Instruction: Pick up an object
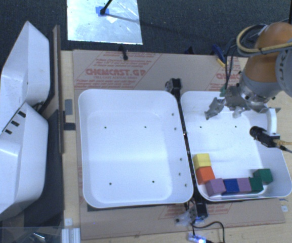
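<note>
Several small blocks lie along the near edge of the right bin (226, 140): a yellow block (202, 160), an orange block (205, 174), a purple block (215, 186), a blue block (231, 186), a mauve block (244, 185) and a green block (261, 178). My gripper (223, 113) hangs over the far part of that bin, well behind the blocks. It is open, its fingers (210, 112) are spread, and nothing is between them.
The left bin (130, 146) sits beside the right one, with a black divider (183, 135) between them. A black cable fitting (262, 134) hangs off the arm over the right bin's right side. White covers stand at the far left.
</note>
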`<act>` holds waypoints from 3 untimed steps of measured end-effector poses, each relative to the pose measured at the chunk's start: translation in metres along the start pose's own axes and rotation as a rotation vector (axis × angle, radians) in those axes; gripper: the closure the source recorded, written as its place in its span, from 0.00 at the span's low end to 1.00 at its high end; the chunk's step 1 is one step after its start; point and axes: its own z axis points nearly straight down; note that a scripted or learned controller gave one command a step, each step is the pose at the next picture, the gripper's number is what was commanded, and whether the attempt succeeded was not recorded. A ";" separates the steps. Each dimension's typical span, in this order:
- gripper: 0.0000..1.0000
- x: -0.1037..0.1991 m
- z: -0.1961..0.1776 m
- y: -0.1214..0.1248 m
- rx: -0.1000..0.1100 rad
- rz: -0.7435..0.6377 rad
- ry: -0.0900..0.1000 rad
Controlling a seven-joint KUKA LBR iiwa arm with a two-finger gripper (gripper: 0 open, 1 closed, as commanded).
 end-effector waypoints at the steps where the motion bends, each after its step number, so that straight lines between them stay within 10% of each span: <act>1: 0.00 -0.017 0.081 0.005 -0.003 0.002 -0.001; 2: 0.00 -0.084 0.077 0.033 -0.010 0.005 -0.003; 3: 0.00 -0.066 0.077 -0.003 -0.009 0.075 -0.001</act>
